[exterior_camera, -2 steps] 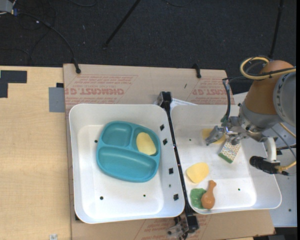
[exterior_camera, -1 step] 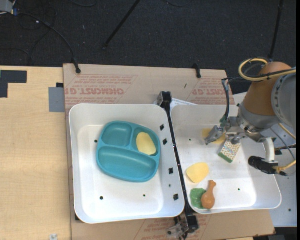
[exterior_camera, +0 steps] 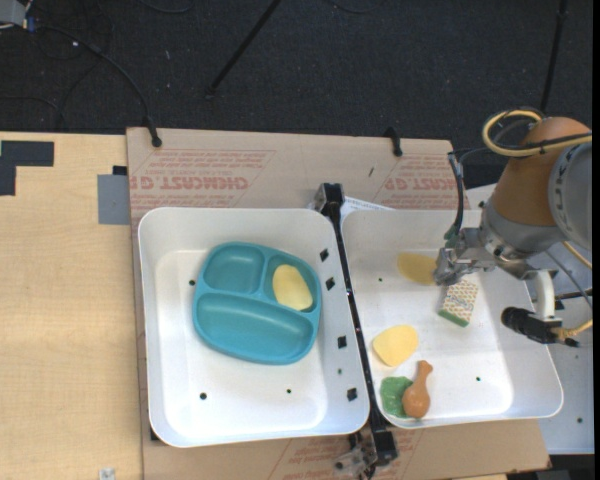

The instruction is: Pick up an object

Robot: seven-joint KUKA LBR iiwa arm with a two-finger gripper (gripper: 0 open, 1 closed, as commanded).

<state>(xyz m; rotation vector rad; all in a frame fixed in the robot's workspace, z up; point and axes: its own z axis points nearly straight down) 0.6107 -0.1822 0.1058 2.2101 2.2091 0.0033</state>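
- Gripper (exterior_camera: 450, 266) sits low over the far part of the right bin (exterior_camera: 525, 403), arm (exterior_camera: 535, 193) reaching in from the right. The fingers are too small and dark to read against the bin floor; cannot tell how far they are spread, nor whether anything is between them.
- Likeliest target: the sponge-like block (exterior_camera: 461, 301), pale speckled top with a green edge, lying tilted just near-right of the gripper. Whether it touches the tool is unclear.
- Handling, as judgement: probably light and soft, compressible, not fragile. It should give under the fingers, so a squeeze across its short sides looks safest. Rough surface, unlikely to slip.
- Pale yellow flat piece (exterior_camera: 415, 267) lies just left of the gripper, possibly touching it. Thin and flat on the floor, so hard to get fingers under.
- Second yellow flat piece (exterior_camera: 395, 345) sits nearer, mid-bin, apart from the block.
- Orange drumstick-shaped toy (exterior_camera: 417, 391) rests on a green item (exterior_camera: 393, 395) in the near-left corner of the right bin, well apart from the tool.
- Left bin (exterior_camera: 170, 408) holds a teal divided plate (exterior_camera: 255, 303) with a yellow item (exterior_camera: 292, 288) in its far-right compartment.
- Obstruction: the far yellow piece crowds the gripper's left side; the bin's right wall is close to the block.
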